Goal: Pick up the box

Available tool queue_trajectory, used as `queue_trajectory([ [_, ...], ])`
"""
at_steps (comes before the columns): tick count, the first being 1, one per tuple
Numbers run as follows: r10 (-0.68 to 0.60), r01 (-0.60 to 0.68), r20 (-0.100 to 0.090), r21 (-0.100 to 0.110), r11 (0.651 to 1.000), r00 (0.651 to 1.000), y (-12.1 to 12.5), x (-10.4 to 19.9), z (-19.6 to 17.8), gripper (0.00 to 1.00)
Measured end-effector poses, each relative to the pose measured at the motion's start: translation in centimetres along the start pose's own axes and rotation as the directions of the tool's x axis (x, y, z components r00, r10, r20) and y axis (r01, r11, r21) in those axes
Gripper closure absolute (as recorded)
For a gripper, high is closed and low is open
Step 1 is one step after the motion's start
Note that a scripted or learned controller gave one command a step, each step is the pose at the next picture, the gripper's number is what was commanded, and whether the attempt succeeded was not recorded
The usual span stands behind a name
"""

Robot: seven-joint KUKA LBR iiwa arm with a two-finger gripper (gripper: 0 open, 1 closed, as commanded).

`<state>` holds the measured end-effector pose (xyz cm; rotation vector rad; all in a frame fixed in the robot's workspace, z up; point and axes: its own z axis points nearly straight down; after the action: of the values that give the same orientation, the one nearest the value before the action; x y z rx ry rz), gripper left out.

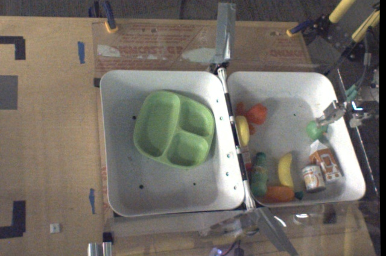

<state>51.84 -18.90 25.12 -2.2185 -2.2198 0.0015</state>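
The box (326, 164) is a small orange and white carton lying in the right bin (283, 83), close to its right wall. A small can (312, 177) stands against the box's left side. My gripper (332, 112) shows as a grey metal piece reaching in over the right rim, above and behind the box and clear of it. A small green thing (315, 130) lies just below the gripper's tip.
In the right bin lie a banana (284, 169), a green bottle (259, 173), an orange carrot-like piece (278, 193), a red pepper (256, 113) and a yellow piece (242, 129). The left bin (120, 182) holds a green divided plate (175, 128).
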Motion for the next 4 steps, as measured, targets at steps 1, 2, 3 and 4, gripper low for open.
queue_trajectory([
  [1,-0.153,0.153,0.003,-0.006,0.988,0.988,-2.6,4.0,-6.2,0.0],
  [2,-0.151,0.151,0.005,-0.01,0.988,0.989,-2.5,3.8,-7.2,1.0],
  [3,0.293,-0.293,0.002,-0.005,0.956,0.956,-2.8,2.5,-18.4,1.0],
  [4,0.289,-0.289,0.004,-0.008,0.957,0.957,-2.7,2.6,-19.4,1.0],
])
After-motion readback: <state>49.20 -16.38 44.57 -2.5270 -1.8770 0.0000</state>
